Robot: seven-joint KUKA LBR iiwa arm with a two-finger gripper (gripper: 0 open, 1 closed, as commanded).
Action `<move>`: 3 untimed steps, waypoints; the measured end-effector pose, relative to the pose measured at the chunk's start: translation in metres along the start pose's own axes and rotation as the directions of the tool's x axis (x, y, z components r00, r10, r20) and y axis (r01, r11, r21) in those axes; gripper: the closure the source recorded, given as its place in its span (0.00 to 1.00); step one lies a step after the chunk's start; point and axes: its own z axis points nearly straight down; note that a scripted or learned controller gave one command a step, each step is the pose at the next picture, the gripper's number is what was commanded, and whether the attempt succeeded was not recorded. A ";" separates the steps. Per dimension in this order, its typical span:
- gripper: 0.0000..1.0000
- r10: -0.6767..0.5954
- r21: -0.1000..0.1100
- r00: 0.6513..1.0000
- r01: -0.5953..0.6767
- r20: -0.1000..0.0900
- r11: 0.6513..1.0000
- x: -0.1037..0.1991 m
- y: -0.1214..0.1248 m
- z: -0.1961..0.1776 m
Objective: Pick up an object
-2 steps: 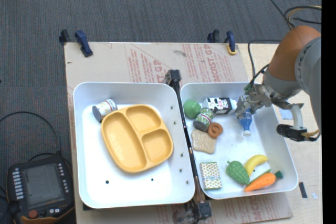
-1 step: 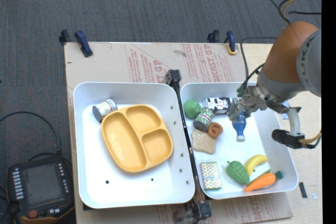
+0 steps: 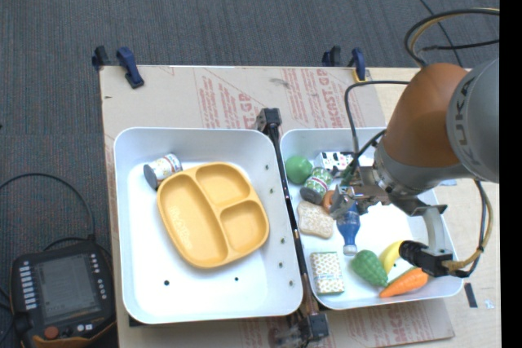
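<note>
My gripper (image 3: 347, 198) hangs low over the middle of the right bin (image 3: 444, 212), under the grey arm with its orange band. Directly below it lies a blue bottle (image 3: 351, 233), pointing toward the front. Just to its left are a small tipped jar (image 3: 316, 186) and a beige cracker-like block (image 3: 315, 220). A green ball (image 3: 298, 169) sits at the bin's back left, with a black-and-white item (image 3: 333, 160) behind the gripper. Nothing shows as lifted.
At the right bin's front lie a green patterned box (image 3: 328, 272), a green bumpy fruit (image 3: 369, 267), a banana (image 3: 392, 253) and a carrot (image 3: 404, 282). The left bin (image 3: 134, 257) bears a yellow divided plate (image 3: 214, 213) and a small can (image 3: 162, 169).
</note>
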 end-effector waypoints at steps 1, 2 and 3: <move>1.00 0.000 -0.002 1.000 0.000 0.001 1.000 0.017 0.017 0.000; 1.00 -0.001 -0.002 1.000 0.001 0.001 1.000 0.038 0.018 0.000; 1.00 -0.001 -0.002 1.000 0.001 0.001 1.000 0.066 0.089 0.000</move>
